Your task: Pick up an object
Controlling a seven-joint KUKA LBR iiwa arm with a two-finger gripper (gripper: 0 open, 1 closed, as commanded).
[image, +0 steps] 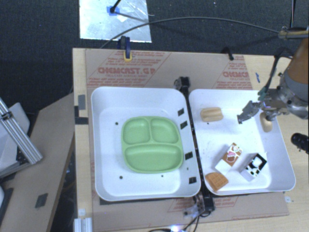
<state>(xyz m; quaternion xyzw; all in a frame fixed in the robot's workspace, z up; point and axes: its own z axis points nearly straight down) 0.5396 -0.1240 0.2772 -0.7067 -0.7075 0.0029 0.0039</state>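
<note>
My gripper [255, 113] hangs over the upper right part of the right bin [280, 178], on the grey arm [295, 83] that comes in from the right. A tan bread-like roll [211, 114] lies to its left, apart from it. A small beige piece [266, 123] sits just under the gripper's right side; whether they touch I cannot tell. Lower in the same bin lie a red and white box [232, 154], a black and white box [254, 166] and an orange waffle-like piece [217, 180].
The left bin [104, 144] holds a green divided plate [152, 144]. A black divider with clips [189, 139] runs between the bins. A yellow and blue clamp [126, 48] stands at the board's far edge. A metal frame [17, 134] stands at the left.
</note>
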